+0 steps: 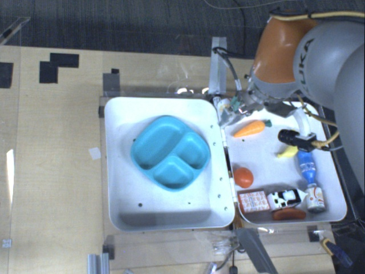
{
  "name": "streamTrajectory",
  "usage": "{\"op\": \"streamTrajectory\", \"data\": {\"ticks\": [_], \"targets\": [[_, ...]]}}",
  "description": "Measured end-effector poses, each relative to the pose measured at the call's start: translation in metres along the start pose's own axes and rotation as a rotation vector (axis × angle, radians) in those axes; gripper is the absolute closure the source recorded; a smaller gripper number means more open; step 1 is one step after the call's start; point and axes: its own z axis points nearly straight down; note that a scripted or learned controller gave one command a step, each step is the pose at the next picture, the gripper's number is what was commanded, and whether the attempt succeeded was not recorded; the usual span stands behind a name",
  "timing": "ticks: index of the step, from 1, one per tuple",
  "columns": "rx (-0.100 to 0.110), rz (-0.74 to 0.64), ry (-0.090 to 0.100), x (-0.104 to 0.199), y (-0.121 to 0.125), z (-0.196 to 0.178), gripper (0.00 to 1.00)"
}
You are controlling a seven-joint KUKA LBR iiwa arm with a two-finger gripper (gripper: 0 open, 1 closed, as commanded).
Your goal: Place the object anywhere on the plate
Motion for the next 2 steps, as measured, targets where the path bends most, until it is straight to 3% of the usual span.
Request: {"op": "streamTrajectory", "data": {"ticks": [1, 2], "targets": [[0.001, -0.188, 0.001, 0.008, -0.077, 0.0, 1.0], [-0.004, -0.517, -0.001, 0.023, 0.031, -0.049, 1.0]]}}
